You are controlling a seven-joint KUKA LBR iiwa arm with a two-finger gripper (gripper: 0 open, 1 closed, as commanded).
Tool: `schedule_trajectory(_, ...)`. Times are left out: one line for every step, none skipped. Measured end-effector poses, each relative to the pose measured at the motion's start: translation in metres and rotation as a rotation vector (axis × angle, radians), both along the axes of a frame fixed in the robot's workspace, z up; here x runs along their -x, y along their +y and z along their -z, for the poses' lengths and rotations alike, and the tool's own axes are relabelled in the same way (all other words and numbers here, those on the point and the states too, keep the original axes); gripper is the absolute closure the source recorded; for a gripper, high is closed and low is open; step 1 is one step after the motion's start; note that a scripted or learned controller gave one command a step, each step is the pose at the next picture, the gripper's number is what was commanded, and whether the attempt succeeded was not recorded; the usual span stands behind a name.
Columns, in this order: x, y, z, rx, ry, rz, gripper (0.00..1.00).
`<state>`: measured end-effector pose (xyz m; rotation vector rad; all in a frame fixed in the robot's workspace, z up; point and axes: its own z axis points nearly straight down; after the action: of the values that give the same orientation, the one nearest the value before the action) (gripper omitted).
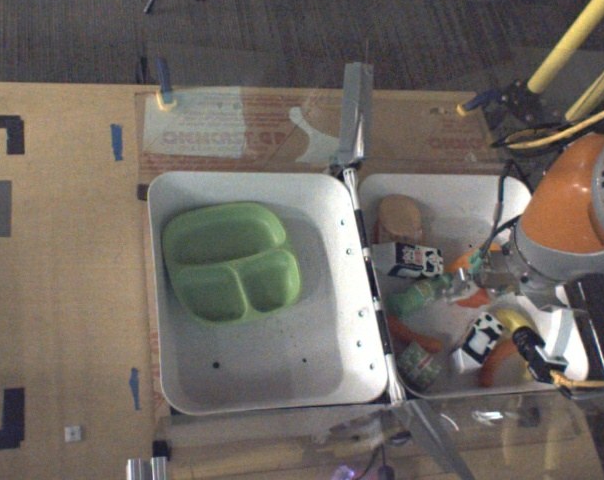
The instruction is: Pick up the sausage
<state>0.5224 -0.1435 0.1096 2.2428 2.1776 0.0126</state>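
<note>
Your left bin [327, 368] holds a green divided plate [232, 260]. The arm [572, 208] covers the right side of the crowded right bin [437, 190]. The gripper [474, 286] sits low in the clutter, and you cannot tell whether it is spread or closed. The reddish sausage [490, 368] lies by the front wall, against a black-and-white carton [481, 338]. A bun [400, 216], a second carton [415, 259] and a carrot [415, 334] lie further left. The carton print is too blurred to read.
</note>
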Motion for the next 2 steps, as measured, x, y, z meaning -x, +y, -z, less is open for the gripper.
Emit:
schedule_trajectory(-0.023, 0.09, -0.143, -0.008, 0.016, 0.413, 1.0)
schedule_trajectory(-0.009, 0.166, -0.074, -0.011, 0.02, 0.813, 1.0)
